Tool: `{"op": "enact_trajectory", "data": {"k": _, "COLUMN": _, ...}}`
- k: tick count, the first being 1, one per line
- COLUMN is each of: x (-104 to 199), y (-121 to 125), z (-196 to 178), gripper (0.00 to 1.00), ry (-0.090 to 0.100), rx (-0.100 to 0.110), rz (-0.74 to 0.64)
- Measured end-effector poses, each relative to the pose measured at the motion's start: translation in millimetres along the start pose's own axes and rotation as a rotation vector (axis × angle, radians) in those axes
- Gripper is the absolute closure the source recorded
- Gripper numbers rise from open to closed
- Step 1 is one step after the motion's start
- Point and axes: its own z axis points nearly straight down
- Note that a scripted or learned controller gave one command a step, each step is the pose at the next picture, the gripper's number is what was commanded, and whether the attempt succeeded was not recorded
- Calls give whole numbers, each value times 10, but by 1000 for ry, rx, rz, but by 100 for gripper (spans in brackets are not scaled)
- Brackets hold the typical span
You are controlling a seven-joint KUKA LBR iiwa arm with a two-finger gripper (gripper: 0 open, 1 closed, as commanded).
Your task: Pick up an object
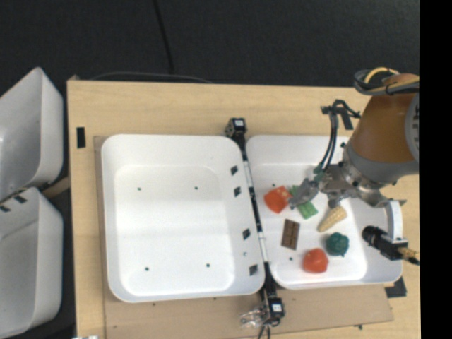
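The grey arm with its orange band (385,129) reaches in from the right over the right-hand shallow white plastic bin (282,150), and its pincer (308,191) sits low among the objects near the middle of that bin. How wide the pincer stands I cannot tell from this slanted overhead view, and nothing can be made out between its tips. Just to the left of the pincer, close enough to look like contact, lies a small orange-red lumpy object (277,199). Right beneath the pincer, at its lower edge, is a small green block-shaped piece (307,209), partly overlapped by the metal parts. Slightly to the right and below the pincer rests a pale yellow cone-shaped object (332,219), tilted with its point toward the lower left. Below the pincer lies a dark brown flat rectangular bar (290,234), a clear gap away from it. Further down and to the right sits a dark teal rounded object (337,244), and beside that, lower still, a red rounded object (315,260), both well apart from the pincer. Far to the left of the pincer, across the central divide, is the left-hand shallow white bin (176,217). Both bins rest on the light wooden desk (85,210).
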Motion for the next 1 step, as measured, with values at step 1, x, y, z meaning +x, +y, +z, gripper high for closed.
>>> {"op": "enact_trajectory", "data": {"k": 1, "x": 180, "y": 143, "z": 1068, "gripper": 0, "ry": 0, "rx": 7, "rz": -2}}
